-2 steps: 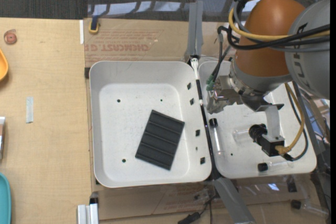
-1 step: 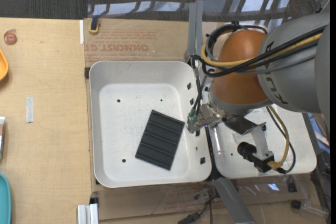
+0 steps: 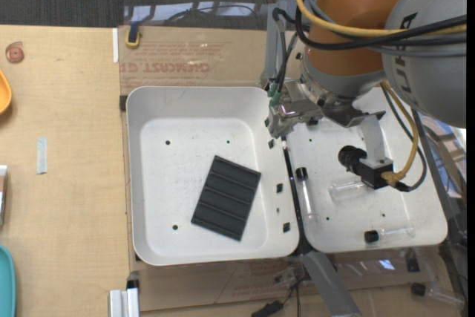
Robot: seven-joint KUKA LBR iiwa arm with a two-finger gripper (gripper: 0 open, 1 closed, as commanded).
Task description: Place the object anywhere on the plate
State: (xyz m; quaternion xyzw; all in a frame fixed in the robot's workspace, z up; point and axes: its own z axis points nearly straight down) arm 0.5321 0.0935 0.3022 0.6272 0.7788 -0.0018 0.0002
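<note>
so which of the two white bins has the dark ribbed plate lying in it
The left bin, farther from the arm. The dark ribbed plate lies tilted on its floor; the right bin holds small clear and black items.

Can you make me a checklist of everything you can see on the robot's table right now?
Surface: two white bins side by side, left bin and right bin, on cardboard.
Job's things: dark ribbed plate lying flat in the left bin; clear syringe-like tubes in the right bin.
Clutter: small black bits along the bins' shared edge.
Grippers: gripper over the bins' shared edge, near the back; fingers hidden.
Cables: yellow hose looped around the orange band.
Surroundings: wooden bench left, dark floor behind.
</note>
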